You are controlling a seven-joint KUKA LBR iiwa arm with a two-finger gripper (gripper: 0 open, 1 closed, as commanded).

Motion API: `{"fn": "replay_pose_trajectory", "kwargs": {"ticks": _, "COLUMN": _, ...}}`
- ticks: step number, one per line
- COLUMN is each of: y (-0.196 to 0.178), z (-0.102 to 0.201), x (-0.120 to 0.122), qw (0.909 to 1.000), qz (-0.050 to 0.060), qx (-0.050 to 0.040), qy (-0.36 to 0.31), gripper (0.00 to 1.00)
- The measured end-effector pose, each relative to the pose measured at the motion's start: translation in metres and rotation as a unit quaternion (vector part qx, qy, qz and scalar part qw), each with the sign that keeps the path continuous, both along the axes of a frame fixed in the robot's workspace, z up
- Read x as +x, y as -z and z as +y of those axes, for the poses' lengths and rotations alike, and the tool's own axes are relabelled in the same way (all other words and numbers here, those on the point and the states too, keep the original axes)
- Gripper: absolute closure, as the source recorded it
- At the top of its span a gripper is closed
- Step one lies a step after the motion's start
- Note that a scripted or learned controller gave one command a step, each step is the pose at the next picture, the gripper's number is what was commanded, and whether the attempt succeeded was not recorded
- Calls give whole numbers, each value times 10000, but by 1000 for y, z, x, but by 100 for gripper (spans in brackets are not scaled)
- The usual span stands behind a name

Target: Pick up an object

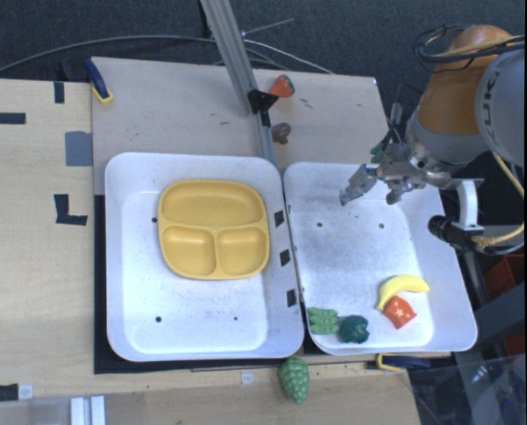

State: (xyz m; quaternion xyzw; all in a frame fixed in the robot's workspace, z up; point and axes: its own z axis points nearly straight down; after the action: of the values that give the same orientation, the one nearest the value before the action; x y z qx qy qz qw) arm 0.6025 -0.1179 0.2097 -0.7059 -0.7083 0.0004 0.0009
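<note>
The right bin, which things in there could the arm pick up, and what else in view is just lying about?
Belongs to the job:
- gripper, above the right bin
- banana
- red block
- two green toys

Just lying about:
- yellow divided plate in the left bin
- green bumpy toy on the bench, outside both bins

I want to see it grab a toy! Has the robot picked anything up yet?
Not yet. The pincer hangs over the top of the right bin with nothing between its fingers. The banana, red block and green toys lie at the near end, so reaching, grabbing and lifting remain.
</note>
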Motion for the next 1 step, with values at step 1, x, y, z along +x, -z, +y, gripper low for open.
{"fn": "replay_pose_trajectory", "kwargs": {"ticks": 1, "y": 0, "z": 0, "x": 0, "qw": 10000, "qz": -1, "qx": 0, "qy": 0, "gripper": 0}}
